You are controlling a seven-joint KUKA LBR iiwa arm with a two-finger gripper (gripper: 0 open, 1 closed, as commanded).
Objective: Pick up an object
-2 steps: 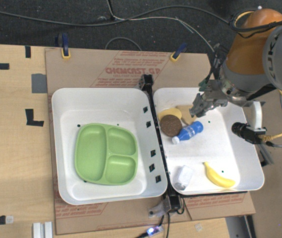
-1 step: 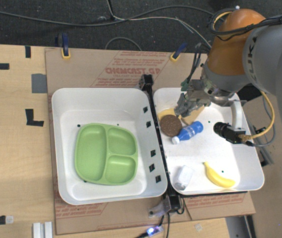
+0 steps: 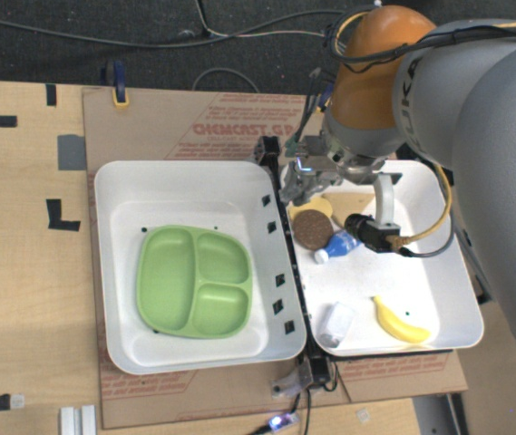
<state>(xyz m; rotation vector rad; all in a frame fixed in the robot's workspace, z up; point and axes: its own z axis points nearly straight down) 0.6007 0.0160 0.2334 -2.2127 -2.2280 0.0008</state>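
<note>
Green glossy plastic divided plate (image 3: pixel 194 281) lies lower left; metal gripper (image 3: pixel 305 181) hovers above a brown round disc (image 3: pixel 312 228), grip state unclear

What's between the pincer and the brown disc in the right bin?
Nothing visible. The pincer hangs just above the brown disc, near the right bin's left wall. The blue bottle lies against the disc's right side and a yellow piece behind it, neither over it.
</note>
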